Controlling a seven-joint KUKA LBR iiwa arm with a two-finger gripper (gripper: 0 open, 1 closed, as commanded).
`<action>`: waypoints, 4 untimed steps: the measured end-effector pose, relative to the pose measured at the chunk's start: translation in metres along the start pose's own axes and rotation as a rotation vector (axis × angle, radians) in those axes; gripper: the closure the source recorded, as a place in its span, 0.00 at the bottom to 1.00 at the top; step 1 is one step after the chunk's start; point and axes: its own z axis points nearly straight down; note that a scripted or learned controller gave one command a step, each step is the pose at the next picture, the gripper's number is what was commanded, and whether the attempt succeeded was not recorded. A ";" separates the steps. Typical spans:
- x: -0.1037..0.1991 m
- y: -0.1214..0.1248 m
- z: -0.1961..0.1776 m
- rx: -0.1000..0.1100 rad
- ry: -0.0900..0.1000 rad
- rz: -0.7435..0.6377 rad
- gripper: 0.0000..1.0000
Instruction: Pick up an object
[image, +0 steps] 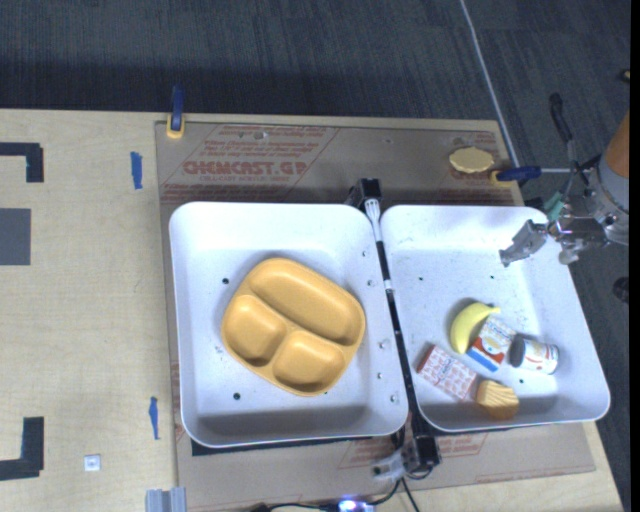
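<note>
The gripper (522, 244) hangs over the right bin's (440, 235) far right corner, carrying nothing; whether its jaws are parted, I cannot tell. The pick looks barely begun.

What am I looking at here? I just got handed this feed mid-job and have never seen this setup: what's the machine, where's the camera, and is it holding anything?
One fixed camera looks down at a slant on a bench. Two shallow white bins sit side by side. The left bin holds a yellow three-compartment tray. The right bin holds a small cluster near its front: a yellow banana-like item, a red, white and blue carton, a small can on its side, a patterned red packet and a tan bread-like piece. The robot arm comes in from the right; its tool hovers over the right bin's far corner, apart from the cluster, with nothing between its fingers.
</note>
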 end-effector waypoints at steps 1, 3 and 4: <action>0.013 -0.031 0.133 -0.012 0.000 0.001 0.00; 0.033 -0.084 0.137 -0.006 -0.002 0.002 1.00; 0.121 -0.096 0.048 -0.001 0.001 -0.001 1.00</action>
